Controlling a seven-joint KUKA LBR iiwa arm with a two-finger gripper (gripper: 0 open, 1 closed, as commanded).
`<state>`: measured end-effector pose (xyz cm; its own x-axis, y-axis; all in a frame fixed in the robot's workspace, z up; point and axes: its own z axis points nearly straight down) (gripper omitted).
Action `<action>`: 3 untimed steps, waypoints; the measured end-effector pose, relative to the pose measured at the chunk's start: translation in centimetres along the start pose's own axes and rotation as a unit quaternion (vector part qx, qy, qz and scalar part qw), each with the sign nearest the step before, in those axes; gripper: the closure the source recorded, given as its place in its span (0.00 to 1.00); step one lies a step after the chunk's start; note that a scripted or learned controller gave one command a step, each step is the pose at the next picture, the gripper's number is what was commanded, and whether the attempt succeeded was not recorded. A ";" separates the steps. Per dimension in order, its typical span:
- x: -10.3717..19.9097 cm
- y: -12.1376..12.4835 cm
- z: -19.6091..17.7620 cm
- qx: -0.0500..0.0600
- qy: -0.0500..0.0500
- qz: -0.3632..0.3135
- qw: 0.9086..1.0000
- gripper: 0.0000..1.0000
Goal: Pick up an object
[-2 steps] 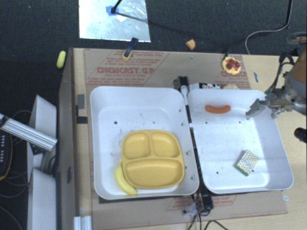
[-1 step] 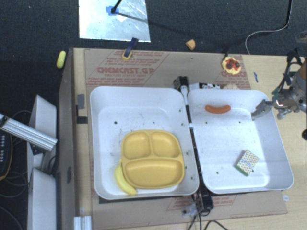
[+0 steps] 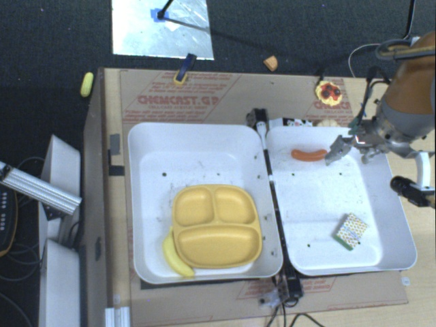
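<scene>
While sausage [image 3: 308, 155] lies, seemingly beside fingers [image 3: 335, 154]

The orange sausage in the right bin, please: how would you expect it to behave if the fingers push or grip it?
The orange sausage is a slim, rounded rod lying flat, so a sideways nudge would probably roll it across the right bin. Its smooth, glossy-looking skin suggests it may slip from a narrow grip. It looks small, so likely light; stiffness cannot be judged. The gripper sits beside its right end.
</scene>
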<state>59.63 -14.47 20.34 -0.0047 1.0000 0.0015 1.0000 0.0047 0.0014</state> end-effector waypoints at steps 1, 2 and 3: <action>-2.4 -4.3 -2.1 0.000 -0.001 0.002 1.000 0.00; -6.2 -4.5 -2.6 -0.001 -0.002 0.002 1.000 0.00; -3.5 -3.7 -4.3 -0.001 -0.001 0.000 1.000 0.00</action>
<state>55.97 -17.98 24.63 -0.0044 1.0000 -0.0005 1.0000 0.0044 0.0035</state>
